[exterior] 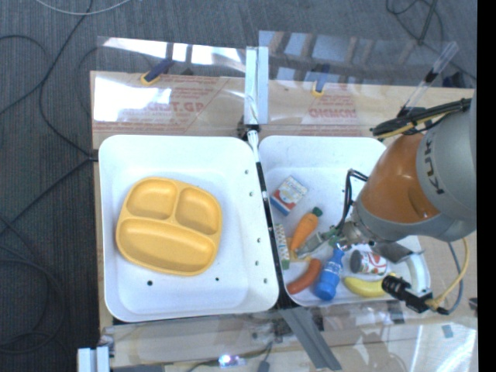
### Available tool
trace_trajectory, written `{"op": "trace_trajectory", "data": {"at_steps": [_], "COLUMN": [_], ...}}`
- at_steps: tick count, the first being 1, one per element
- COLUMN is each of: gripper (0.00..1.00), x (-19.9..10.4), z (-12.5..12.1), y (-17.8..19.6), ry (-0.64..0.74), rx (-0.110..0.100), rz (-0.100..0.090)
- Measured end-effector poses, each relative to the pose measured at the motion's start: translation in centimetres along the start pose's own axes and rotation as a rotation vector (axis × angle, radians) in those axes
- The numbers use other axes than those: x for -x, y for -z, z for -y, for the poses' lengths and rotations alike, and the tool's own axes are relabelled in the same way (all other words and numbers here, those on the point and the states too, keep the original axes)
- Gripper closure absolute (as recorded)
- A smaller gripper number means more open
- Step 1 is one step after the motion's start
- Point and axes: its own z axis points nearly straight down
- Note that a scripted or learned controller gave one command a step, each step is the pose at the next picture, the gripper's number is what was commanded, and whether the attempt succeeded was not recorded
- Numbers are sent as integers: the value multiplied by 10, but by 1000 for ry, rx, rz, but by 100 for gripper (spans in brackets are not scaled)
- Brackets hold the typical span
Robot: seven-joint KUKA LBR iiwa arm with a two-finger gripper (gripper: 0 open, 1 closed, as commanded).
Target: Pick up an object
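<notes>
Crowded into the right bin (310,157) so a downward reach meets something: carrot (304,228), blue bottle (329,276), banana (364,287), small box (289,194); hand (335,237) low among them between carrot and bottle, spread impossible to tell, nothing visibly gripped; yellow tray (169,225) alone in the left bin (124,149).

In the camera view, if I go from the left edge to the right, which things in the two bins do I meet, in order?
Yellow divided tray → small box → toy carrot → blue bottle → banana
</notes>
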Motion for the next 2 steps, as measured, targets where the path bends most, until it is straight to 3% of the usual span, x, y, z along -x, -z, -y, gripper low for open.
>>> {"op": "trace_trajectory", "data": {"at_steps": [1, 2], "gripper": [0, 0], "x": [-22, 1], "z": [-29, -28], "y": [88, 6], "ry": [-30, -22], "rx": [-26, -7], "rz": [-23, -13]}}
